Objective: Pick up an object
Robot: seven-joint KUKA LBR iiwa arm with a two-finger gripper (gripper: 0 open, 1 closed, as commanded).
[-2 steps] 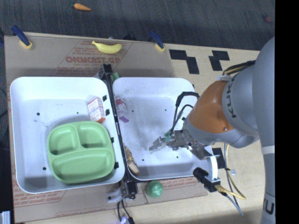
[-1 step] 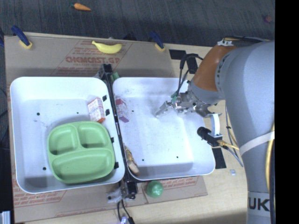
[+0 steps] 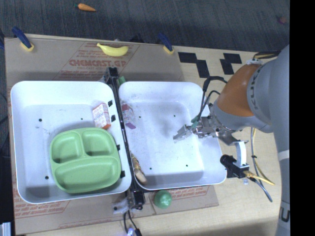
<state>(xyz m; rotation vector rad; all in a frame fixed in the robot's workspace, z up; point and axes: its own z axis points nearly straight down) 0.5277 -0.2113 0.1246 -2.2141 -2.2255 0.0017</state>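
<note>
left bin (image 3: 19,132): green tray (image 3: 86,159), carton (image 3: 101,116) | right bin (image 3: 162,90): wrapper (image 3: 128,116) | gripper (image 3: 181,134): over right bin, claw state unclear

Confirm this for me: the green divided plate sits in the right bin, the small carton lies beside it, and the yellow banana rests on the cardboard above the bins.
Not quite. The camera view shows the green divided plate in the left bin, not the right bin. The rest holds: the small carton lies beside the plate, and the yellow banana rests on the cardboard above the bins.
</note>
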